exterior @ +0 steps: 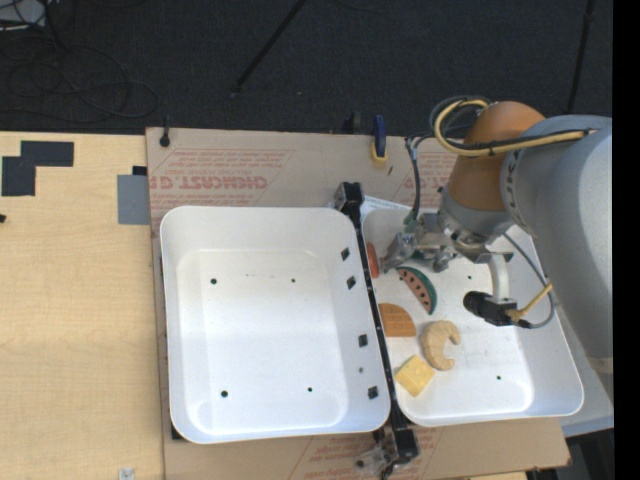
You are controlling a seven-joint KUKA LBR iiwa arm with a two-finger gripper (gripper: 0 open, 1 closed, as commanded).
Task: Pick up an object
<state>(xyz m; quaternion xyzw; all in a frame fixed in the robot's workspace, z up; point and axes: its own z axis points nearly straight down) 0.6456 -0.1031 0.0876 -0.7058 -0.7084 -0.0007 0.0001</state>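
Observation:
In the right bin point(520, 393) lie several toy foods. A watermelon slice point(421, 288) with a green rind lies near the bin's middle left. Below it are a brown bread-like slice point(397, 320), a tan croissant point(440, 345) and a yellow cheese wedge point(414, 376). A small red piece point(372, 260) sits against the divider. My gripper point(411, 252) hangs low over the bin's upper left part, just above the watermelon slice and to the right of the red piece. I see nothing between its fingers.
The left white bin point(190, 268) stands beside the right one, with a black divider rail point(365, 298) between them. The grey arm point(560, 218) covers the right bin's upper right side. Cardboard lies under both bins.

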